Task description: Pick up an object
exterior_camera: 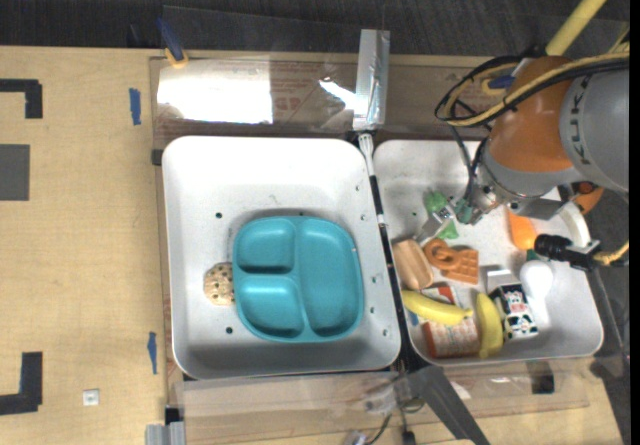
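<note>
Camera view puts the gripper (pixel 468 205) low in the right bin (pixel 575 333), near its upper left part, under the grey arm (pixel 600 123) and its orange band (pixel 530 138). We cannot tell whether it is parted or closed. Just beside it we see a small green object (pixel 438 201), touching or nearly so; which one, we cannot say. Below lie an orange waffle-like piece (pixel 455 261), a tan bread-like piece (pixel 411 263), a banana (pixel 450 311) and a black-and-white carton (pixel 514 313). An orange object (pixel 522 230) sits to the right. Across the divider, in the left bin (pixel 200 173), we find a teal divided plate (pixel 298 276) with a cookie (pixel 219 283) touching its left edge. Both bins rest on the surface (pixel 70 233).
</note>
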`<control>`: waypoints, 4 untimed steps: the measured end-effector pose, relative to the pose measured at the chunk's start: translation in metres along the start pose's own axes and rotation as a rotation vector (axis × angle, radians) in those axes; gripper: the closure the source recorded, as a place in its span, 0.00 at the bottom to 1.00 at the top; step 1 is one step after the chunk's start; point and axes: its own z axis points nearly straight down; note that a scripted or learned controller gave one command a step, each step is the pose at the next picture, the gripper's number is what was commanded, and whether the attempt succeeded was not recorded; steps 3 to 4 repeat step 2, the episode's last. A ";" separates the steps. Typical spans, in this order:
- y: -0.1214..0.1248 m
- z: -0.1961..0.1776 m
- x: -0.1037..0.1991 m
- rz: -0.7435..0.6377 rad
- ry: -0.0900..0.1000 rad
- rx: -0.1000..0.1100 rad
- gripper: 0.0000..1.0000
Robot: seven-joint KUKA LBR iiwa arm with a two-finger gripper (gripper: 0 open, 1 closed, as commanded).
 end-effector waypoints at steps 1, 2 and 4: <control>0.002 -0.010 0.000 0.002 0.000 -0.004 1.00; 0.019 -0.100 0.077 -0.056 0.006 -0.001 1.00; 0.019 -0.100 0.077 -0.056 0.006 -0.001 1.00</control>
